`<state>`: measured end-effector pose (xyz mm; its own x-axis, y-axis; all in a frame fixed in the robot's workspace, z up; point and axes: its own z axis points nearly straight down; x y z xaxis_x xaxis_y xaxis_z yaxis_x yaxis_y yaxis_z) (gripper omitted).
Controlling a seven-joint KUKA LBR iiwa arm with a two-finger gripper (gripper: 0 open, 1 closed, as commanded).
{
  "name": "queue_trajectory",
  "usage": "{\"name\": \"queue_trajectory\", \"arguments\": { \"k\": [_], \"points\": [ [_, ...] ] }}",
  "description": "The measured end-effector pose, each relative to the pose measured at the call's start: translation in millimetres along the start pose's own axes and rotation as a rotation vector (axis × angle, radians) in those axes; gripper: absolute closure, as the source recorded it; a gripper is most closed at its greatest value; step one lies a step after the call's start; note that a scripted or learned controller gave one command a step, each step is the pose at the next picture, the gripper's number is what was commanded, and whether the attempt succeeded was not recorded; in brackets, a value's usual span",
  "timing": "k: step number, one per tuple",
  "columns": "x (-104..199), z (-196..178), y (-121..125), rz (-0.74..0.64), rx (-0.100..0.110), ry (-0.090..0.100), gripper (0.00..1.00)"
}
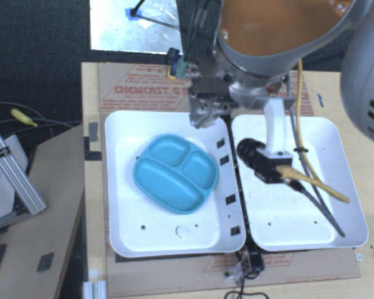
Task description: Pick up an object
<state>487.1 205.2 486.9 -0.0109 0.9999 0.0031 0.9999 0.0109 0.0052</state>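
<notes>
End effector point(206, 114) fingers blurred beyond blue plate point(175, 172), arm cropped

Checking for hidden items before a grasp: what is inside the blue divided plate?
The blue divided plate lies in the left bin. All three compartments show bare blue, with nothing lying in them. What lies under the plate is covered. The pincer hangs beyond its far edge.

Lighting: even, bright overhead; soft shadows in white bins point(174, 120); arm point(280, 23) blurred, close; glare on floor patch point(134, 14).
</notes>
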Motion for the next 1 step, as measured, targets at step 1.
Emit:
{"name": "queue_trajectory", "arguments": {
  "k": [1],
  "points": [
    [-43.4, 76.1, -1.5, 0.015, 0.010, -0.006, 1.00]
  ]
}}
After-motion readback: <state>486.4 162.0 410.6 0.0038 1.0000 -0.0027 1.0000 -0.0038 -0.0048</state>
